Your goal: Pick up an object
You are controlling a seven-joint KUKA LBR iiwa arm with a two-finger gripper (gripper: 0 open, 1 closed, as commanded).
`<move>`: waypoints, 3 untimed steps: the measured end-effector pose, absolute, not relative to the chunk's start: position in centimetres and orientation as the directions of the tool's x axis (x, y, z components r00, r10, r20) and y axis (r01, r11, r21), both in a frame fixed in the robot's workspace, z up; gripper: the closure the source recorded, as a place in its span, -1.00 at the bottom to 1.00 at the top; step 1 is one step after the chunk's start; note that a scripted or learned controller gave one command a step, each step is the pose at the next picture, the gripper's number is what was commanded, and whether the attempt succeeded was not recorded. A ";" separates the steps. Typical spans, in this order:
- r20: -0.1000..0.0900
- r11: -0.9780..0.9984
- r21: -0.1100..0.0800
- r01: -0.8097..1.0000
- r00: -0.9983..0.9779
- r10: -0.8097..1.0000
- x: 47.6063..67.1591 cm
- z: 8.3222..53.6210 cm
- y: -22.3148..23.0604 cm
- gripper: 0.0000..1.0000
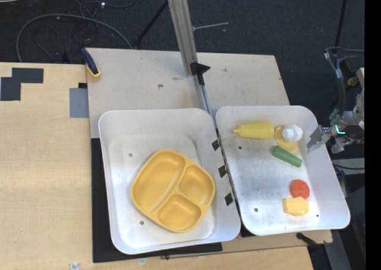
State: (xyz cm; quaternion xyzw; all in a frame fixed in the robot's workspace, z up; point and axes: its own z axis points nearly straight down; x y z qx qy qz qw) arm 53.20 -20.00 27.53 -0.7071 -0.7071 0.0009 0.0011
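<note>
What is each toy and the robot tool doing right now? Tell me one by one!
Yellow tray: lying flat in the left bin, nothing in its sections.
Yellow bottle: lying on its side in the right bin.
Green piece: lying flat.
Red piece: resting in the bin, untouched.
Small yellow piece: resting beside the red piece.
Tool: at the right bin's edge, holding nothing visible.
</note>
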 end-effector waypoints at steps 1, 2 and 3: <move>0.000 0.000 -0.001 1.000 0.000 1.000 53.2 27.6 -20.0 -1.00; 0.002 0.000 -0.007 1.000 0.000 1.000 53.9 21.9 -20.6 -1.00; 0.003 0.000 -0.009 1.000 0.000 1.000 53.2 15.6 -20.2 -1.00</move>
